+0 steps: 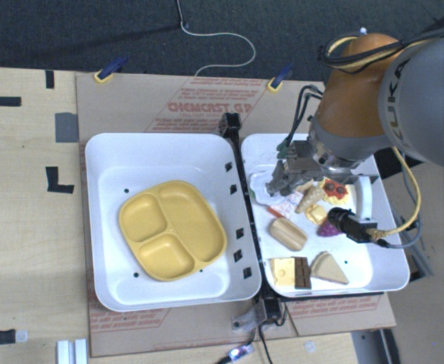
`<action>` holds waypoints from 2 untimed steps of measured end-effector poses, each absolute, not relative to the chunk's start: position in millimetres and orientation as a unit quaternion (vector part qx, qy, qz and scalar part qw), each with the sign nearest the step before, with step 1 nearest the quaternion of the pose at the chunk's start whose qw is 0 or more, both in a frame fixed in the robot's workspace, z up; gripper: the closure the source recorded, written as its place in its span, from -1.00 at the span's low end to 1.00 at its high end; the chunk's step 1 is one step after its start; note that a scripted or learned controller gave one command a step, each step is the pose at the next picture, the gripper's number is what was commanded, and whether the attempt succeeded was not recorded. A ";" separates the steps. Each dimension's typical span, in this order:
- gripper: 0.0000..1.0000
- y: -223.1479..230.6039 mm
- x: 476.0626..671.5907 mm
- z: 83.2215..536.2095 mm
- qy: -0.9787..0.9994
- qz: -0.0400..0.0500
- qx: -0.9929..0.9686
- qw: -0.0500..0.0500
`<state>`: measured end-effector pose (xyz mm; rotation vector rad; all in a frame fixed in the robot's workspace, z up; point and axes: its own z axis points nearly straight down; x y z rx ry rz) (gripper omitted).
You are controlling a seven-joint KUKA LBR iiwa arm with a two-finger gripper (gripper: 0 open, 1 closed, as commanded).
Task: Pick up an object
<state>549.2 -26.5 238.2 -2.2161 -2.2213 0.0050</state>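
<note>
Here, arm's fingers [282, 182] low in the right bin [385, 279] among toy food, their state unclear, yellow divided plate [172, 229] in the left bin [108, 158].

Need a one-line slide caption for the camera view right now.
Gripper low over the right bin's toy food clutter; yellow divided plate alone in the left bin.

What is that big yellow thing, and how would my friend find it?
Look at the two white bins side by side and pick the left bin, the one away from the robot arm. Lying flat in its middle is a yellow plate with three compartments. It is by itself there, while the small toy foods sit crowded in the right bin.
</note>
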 end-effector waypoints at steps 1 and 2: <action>1.00 1.4 516.9 217.1 -0.708 0.002 -0.706 0.002; 1.00 -7.1 513.6 234.5 -0.708 0.000 -0.707 0.000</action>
